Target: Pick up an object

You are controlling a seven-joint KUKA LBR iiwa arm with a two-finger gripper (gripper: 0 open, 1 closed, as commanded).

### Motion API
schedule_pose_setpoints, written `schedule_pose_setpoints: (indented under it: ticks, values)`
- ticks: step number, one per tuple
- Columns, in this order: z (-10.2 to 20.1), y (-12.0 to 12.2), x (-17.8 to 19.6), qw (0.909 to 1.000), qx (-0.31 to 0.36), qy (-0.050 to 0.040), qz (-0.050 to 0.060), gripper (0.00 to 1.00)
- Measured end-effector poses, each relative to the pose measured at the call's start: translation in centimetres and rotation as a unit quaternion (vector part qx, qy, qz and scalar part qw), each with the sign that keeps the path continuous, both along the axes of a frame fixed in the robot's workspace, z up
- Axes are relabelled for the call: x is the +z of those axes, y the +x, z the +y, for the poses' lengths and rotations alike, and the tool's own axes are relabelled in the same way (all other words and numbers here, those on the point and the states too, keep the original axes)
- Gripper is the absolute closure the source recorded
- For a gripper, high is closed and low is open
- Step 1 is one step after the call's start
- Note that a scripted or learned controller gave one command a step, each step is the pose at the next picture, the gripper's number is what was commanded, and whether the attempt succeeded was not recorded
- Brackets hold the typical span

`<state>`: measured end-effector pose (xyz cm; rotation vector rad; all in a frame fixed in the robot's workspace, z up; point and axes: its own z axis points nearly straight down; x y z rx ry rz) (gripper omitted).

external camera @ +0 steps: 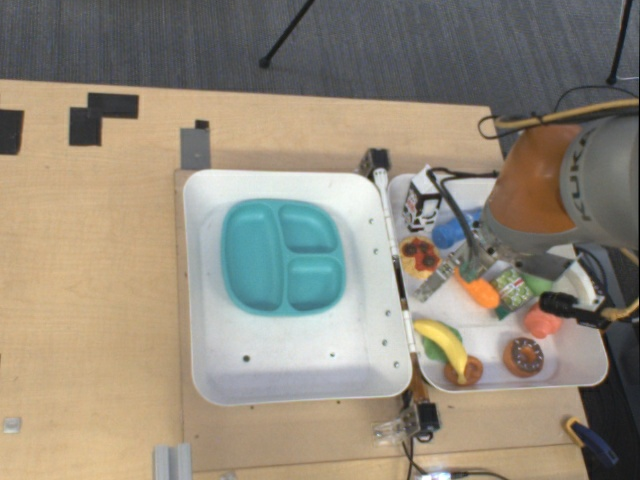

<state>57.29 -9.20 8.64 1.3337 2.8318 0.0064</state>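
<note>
Orange carrot (481,293) lies just right of the gripper (447,273) at mid-right of the frame; whether its jaws are open, I can't tell.

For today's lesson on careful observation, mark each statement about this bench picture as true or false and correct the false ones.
1. The teal divided plate lies in the left bin. True.
2. The banana lies in the left bin beside the plate. False: it lies in the right bin, near that bin's front left corner.
3. The arm reaches over the right bin. True.
4. The chocolate doughnut sits on the teal plate. False: it sits in the right bin, to the right of the banana.
5. The pincer is lowered among the toys in the right bin, near an orange piece. True.
</note>
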Motion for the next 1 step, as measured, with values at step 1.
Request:
schedule_pose_setpoints:
  ticks: [1]
  values:
    - [0.0, 0.0, 0.0, 1.0, 0.0, 0.0, 0.0, 0.0]
